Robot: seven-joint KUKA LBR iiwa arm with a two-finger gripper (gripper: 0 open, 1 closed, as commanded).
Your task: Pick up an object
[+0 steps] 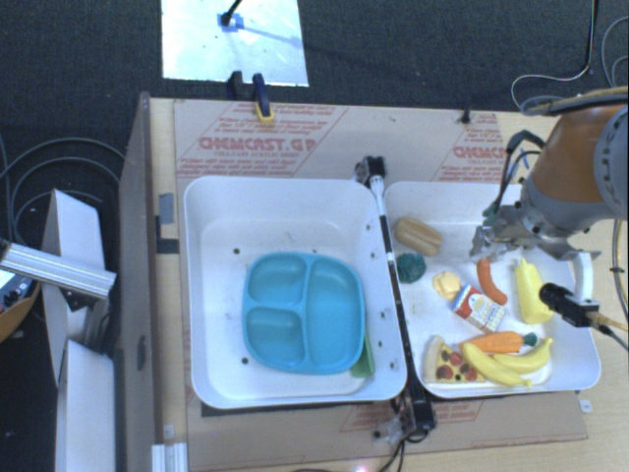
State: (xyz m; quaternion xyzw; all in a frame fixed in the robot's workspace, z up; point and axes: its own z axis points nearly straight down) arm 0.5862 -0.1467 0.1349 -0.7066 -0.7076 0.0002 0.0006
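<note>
My gripper (490,245) hangs low over the right bin (590,367), just above the upper end of a red sausage (492,282). Nothing shows held in it. Around the sausage lie a yellow cheese piece (447,284), a small juice carton (480,311) and a yellow corn-like piece (531,293). A bread roll (419,234) and a green broccoli (410,266) sit at the bin's left side. Along the front lie a carrot (498,342), a banana (509,366) and a pizza slice (444,359).
The left bin (211,264) holds a blue divided plate (303,313) with a green piece (365,360) tucked at its front right edge. A ridge (388,264) separates the two bins. The grey and orange arm (580,165) stands over the right bin's back right corner.
</note>
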